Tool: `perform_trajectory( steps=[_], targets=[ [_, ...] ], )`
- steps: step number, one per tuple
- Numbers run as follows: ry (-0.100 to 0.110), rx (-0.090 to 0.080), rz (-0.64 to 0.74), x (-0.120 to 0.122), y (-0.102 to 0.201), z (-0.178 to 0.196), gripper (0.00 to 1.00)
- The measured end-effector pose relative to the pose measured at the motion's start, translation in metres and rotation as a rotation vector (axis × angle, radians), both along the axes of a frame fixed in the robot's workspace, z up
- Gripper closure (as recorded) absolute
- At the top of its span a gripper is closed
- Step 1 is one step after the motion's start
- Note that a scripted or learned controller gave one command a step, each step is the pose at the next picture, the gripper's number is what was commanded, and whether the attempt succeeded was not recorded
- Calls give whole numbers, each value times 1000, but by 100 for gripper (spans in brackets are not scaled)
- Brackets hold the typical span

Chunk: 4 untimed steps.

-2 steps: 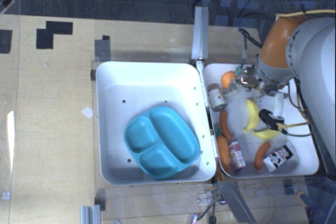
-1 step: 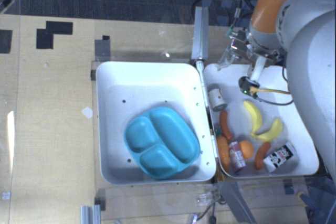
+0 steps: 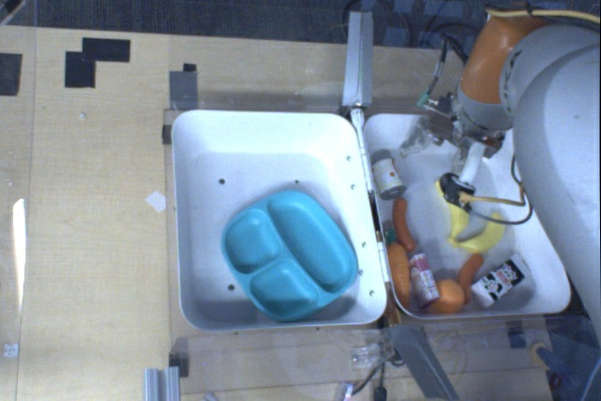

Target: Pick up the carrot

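One carrot along right bin's left wall; jaws farther back, opening unclear.

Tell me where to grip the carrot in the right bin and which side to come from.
Probably take the carrot across its mid-length, with the claw coming straight down. It lies flat along the left wall of the right bin, with a small bottle close on its other side, so a sideways approach looks blocked.
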<state>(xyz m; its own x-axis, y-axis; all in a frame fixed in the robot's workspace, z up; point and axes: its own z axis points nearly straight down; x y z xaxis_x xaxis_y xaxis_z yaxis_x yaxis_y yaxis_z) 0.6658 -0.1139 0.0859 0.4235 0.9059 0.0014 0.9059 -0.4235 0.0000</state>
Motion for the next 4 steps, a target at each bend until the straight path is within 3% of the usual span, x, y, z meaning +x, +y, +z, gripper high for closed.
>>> perform_trajectory(
  steps=[1, 2, 3, 4],
  targets=[
    [-9, -7, 326, -85, -67, 3, 0],
    [-12, -5, 386, -170, -22, 3, 0],
    [-18, -13, 565, -172, 2, 4, 0],
    [-12, -11, 941, -151, -1, 4, 0]
  ],
)
